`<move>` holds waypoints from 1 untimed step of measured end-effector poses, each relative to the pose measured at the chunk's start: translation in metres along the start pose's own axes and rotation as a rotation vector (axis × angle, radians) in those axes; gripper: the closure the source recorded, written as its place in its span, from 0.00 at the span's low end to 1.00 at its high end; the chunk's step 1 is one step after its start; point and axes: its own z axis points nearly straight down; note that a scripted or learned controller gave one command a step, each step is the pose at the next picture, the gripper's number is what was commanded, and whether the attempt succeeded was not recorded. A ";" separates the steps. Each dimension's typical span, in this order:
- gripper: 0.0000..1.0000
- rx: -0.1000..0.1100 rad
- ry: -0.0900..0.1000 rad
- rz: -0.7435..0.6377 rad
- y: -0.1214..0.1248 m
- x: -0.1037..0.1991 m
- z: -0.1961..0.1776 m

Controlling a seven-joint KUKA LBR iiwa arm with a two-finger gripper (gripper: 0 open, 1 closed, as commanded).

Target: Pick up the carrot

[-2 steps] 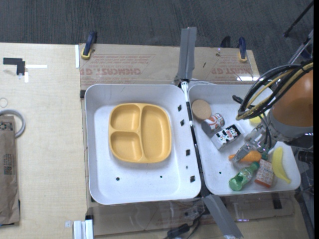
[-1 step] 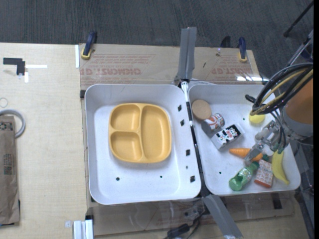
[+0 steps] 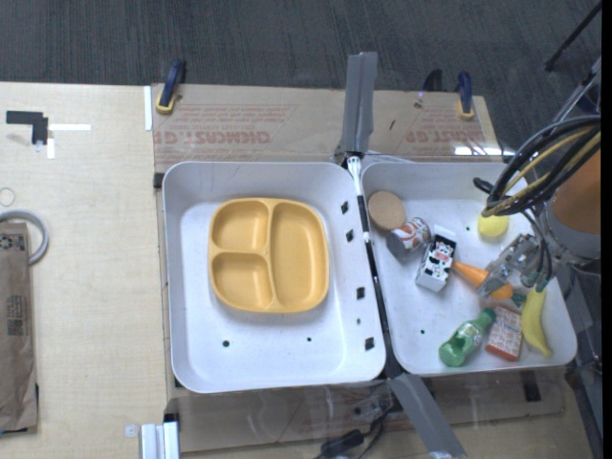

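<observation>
The right bin (image 3: pixel 421 347) carries the clutter; the left bin (image 3: pixel 191 352) carries a yellow divided plate (image 3: pixel 269 254). The gripper (image 3: pixel 514 268) hangs near the right bin's right edge, beside the carrot (image 3: pixel 469 273) — whether its jaws are spread or pressed together I cannot tell. The carrot likely handles light, stiff and smooth — best gripped across its thicker middle.
</observation>
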 end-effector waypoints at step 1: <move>1.00 0.003 0.003 0.087 0.062 0.009 -0.089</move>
